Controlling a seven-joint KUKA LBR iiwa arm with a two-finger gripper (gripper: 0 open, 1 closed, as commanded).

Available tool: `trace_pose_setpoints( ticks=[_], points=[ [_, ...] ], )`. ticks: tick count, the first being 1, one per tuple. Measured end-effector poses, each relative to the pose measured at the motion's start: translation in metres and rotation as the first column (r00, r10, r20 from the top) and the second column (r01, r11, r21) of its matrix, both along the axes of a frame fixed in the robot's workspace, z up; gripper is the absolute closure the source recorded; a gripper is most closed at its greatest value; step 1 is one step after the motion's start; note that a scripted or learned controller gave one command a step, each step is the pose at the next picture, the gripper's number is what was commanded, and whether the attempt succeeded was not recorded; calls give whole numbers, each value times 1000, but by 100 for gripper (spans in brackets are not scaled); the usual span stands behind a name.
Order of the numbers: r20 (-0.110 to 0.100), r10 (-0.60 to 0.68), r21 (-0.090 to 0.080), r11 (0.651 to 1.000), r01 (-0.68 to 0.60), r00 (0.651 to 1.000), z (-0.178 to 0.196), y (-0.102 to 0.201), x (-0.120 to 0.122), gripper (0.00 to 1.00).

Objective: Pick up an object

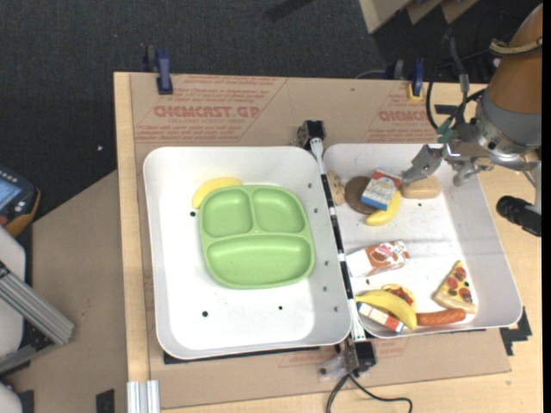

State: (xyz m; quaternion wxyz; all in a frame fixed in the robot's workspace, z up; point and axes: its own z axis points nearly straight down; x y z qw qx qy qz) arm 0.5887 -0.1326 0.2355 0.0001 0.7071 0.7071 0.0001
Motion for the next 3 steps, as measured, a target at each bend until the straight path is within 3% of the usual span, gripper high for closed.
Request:
trace_pose_setpoints(
  ticks=[1,2,3],
  points=[
    [-2,6,2,1000,-6,1000,-54,55,41,0],
    [-9,-3,0,1000,3,1000,-157,30,16,0],
    [0,-2,-2,1000,2,1000,-140,31,19,100]
  ],
)
